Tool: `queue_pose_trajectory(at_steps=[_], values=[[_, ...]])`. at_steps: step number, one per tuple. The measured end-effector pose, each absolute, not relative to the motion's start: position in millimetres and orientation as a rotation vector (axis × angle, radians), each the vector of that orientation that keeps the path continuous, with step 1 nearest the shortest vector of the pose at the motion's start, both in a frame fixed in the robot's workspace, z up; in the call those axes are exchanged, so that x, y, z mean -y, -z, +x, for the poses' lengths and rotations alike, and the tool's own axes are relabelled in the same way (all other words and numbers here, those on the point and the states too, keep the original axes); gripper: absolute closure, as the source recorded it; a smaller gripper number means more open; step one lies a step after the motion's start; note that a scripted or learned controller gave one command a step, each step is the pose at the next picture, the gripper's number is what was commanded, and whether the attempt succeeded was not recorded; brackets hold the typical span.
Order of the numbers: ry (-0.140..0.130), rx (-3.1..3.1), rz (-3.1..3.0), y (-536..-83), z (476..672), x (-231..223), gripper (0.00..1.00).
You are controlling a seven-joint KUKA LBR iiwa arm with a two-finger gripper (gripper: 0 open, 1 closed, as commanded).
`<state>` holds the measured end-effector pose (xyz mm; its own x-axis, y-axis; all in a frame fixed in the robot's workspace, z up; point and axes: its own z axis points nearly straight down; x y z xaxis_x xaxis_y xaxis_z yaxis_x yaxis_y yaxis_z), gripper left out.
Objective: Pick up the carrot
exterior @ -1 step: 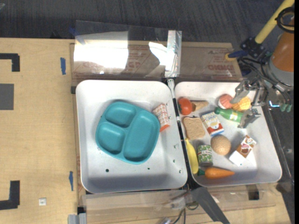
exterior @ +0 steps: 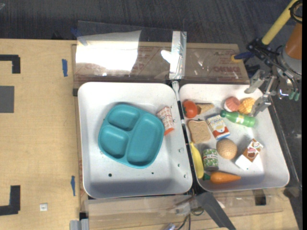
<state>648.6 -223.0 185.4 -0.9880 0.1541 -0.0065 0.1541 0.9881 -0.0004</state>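
My gripper [exterior: 261, 96] sits at the far right corner of the right bin [exterior: 280, 143], over its back rim, next to a green bottle [exterior: 239, 119] and some yellowish food item [exterior: 247, 105]. Fingers look spread, nothing between them, so I call it released and empty.

The carrot [exterior: 224, 178] lies in the same bin at the opposite end: against the near wall, low in the view, a bit left of centre of that bin. From the gripper it's toward me and to the view's left, a diagonal run across most of the bin. Well apart.

Long axis runs roughly left-right in the view, along the near wall, thick green-topped end at left, tip pointing right. I judge the fingers want to close across that axis, so front-to-back.

Neighbours: a yellow banana [exterior: 196, 160] just left of the stem end, close or touching, can't tell which. A small can [exterior: 210, 158] just behind it. A brown round item [exterior: 227, 148] and a small carton [exterior: 249, 154] are behind and right, apart from it. The near wall crowds the front finger, which I judge to be the main risk.

Left bin [exterior: 91, 128] holds a teal divided plate [exterior: 130, 134]; not relevant.

Pick not yet begun.
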Motion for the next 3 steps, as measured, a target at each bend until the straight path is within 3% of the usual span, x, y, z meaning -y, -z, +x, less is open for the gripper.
queue_pose_trajectory(at_steps=[1, 2, 3], values=[[0.003, -3.11, 0.336, -90.9, 654.7, 223.5, 0.0], [0.001, -3.109, 0.416, -88.0, 661.2, 219.1, 0.0], [-0.001, -3.063, 0.664, -87.9, 605.2, 199.3, 0.0]])
